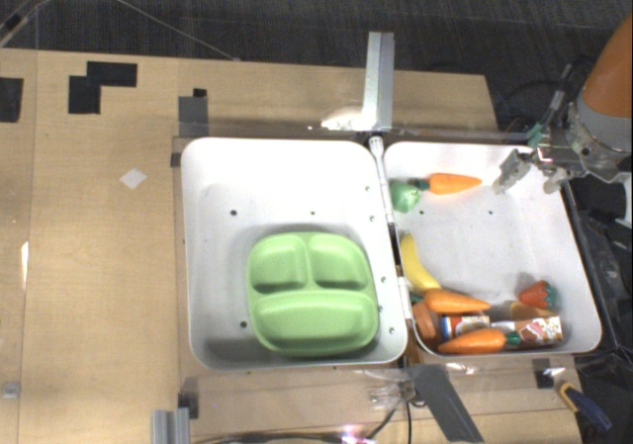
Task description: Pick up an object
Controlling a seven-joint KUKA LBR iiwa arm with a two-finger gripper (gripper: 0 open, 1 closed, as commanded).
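My gripper (531, 176) hangs over the back right corner of the right bin (495, 234), open, with bare bin floor between its fingers. An orange carrot (455, 183) with a green top (404, 196) lies just left of it by the back wall, apart from the fingers. Along the front of that bin lie a yellow banana (415, 266), two more carrots (457, 303) (473, 340), a strawberry (535, 295) and a labelled tube (529, 331).
The left bin (218, 195) holds a green divided plate (312, 291) towards its front. A metal post (380, 81) stands behind the wall between the bins. The arm's orange band (608, 81) shows at the right edge.
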